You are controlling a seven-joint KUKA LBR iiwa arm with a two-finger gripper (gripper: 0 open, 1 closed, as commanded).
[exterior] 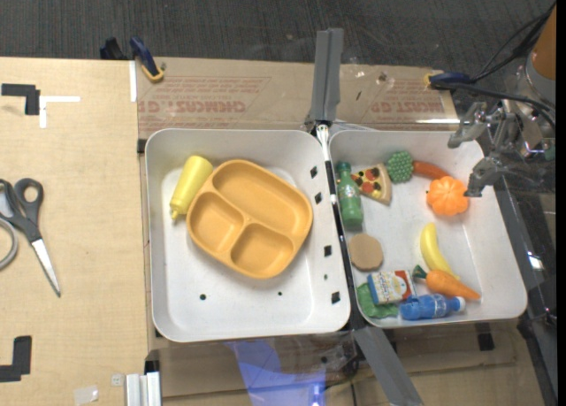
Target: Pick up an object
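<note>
My gripper (482, 179) hovers at the right bin's (508, 245) three-o'clock rim beside the orange (447, 196); its grip I cannot tell.

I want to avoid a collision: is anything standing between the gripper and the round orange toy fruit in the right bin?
Nothing visible does. The gripper hangs at the right bin's right edge, and the round orange toy fruit lies just left of it, with bare white floor between. The small carrot lies behind the fruit, off that line.

The arm (541, 59) is grey with an orange band near the top right corner; black cables loop beside it, and its hand (492, 143) is bare silvery metal with dark slim fingers
</note>
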